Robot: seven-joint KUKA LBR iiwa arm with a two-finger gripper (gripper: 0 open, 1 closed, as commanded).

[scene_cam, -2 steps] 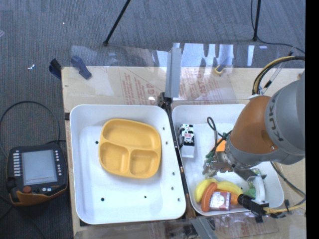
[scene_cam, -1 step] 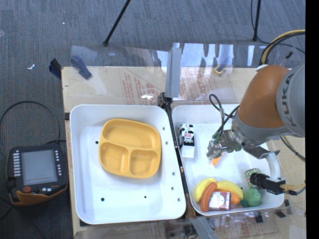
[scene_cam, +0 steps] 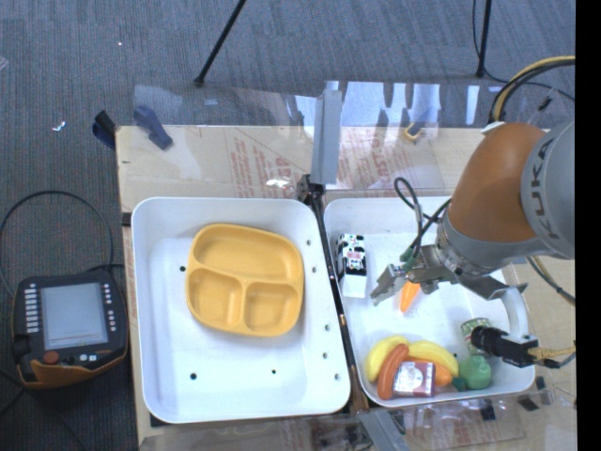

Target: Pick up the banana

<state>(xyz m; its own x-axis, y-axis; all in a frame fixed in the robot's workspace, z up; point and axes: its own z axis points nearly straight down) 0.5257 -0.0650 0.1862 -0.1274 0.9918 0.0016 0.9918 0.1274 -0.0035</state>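
The yellow banana (scene_cam: 430, 352) lies at the front of the right bin (scene_cam: 371, 216), curving behind a red sausage-like toy (scene_cam: 394, 365) that crosses over it. Its other end shows at the left of that toy. My gripper (scene_cam: 407, 282) hangs over the middle of the right bin, behind the banana and apart from it. Its fingers (scene_cam: 384, 287) are spread open. A small orange carrot (scene_cam: 409, 296) shows just below, between them; whether they touch it I cannot tell.
A black and white toy cow (scene_cam: 352, 252) stands at the right bin's left wall. Beside the banana lie a red packet (scene_cam: 411, 380), a green toy (scene_cam: 476, 372) and a small can (scene_cam: 477, 331). The left bin (scene_cam: 235, 383) bears a yellow divided plate (scene_cam: 246, 280).
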